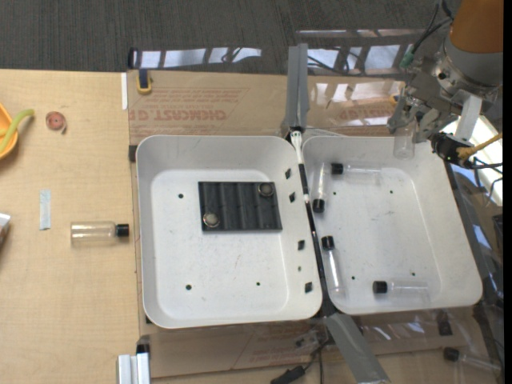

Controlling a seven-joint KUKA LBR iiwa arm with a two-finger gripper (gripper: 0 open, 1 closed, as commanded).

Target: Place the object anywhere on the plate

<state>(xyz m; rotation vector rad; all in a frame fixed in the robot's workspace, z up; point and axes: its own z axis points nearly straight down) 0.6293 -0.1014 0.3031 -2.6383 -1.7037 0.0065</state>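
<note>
Where the wooden bench (pixel 64 294) meets the two bins, we note a cardboard sheet (pixel 208 106) lying under and behind them. Its red print is turned away from us; the large line appears to read "CHEMCAST", and the smaller lines are not legible.

The left bin (pixel 152 294) and right bin (pixel 456 278) sit side by side with their inner rims touching.

The arm (pixel 480 22), with its orange band, comes in at the far right corner. Its gripper (pixel 412 122) hangs over the far rim of the right bin. We cannot tell whether it is spread or pressed together. A pale, clear shape just below it may be a vial; we cannot be sure.

The black ribbed plate (pixel 240 206) lies flat near the middle of the left bin, with open white floor on all sides. Two small round pieces (pixel 210 220) rest on it, at opposite corners.

Clear vials with black caps lie in the right bin:
- One vial (pixel 360 170) is near the far wall.
- Two vials (pixel 330 266) lie along the left wall.
- One vial (pixel 404 290) is by the near wall.

The middle of that floor is open room.

Another capped vial (pixel 94 231) lies on the bench, left of the bins. Farther left are a yellow object (pixel 8 130) at the edge, a small red disc (pixel 54 120) and a pale strip (pixel 45 210).
</note>
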